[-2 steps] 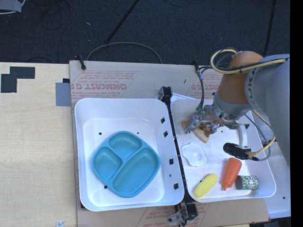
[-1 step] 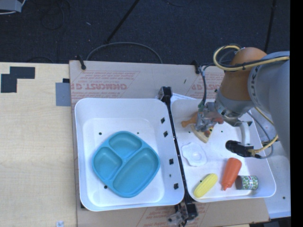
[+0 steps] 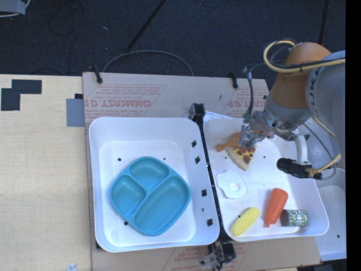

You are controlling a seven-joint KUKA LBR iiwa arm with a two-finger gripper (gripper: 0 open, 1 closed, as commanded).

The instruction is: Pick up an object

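My gripper point(image 3: 248, 139) hangs low in the right bin point(image 3: 319, 208), near its back wall. It sits right over the top edge of a pizza slice point(image 3: 241, 157) and beside a brown drumstick point(image 3: 227, 144). The arm's wrist covers where the gripper meets these toys, and I cannot see whether anything is held. Further forward in the same bin lie a fried egg point(image 3: 231, 185), a yellow corn cob point(image 3: 245, 221), an orange carrot point(image 3: 274, 206) and a small green-labelled can point(image 3: 295, 217).
The left bin point(image 3: 107, 134) holds a blue divided plate point(image 3: 149, 195). A black divider point(image 3: 204, 168) runs between the bins. A black fitting with cables point(image 3: 296, 167) hangs off the arm over the right bin's right side.
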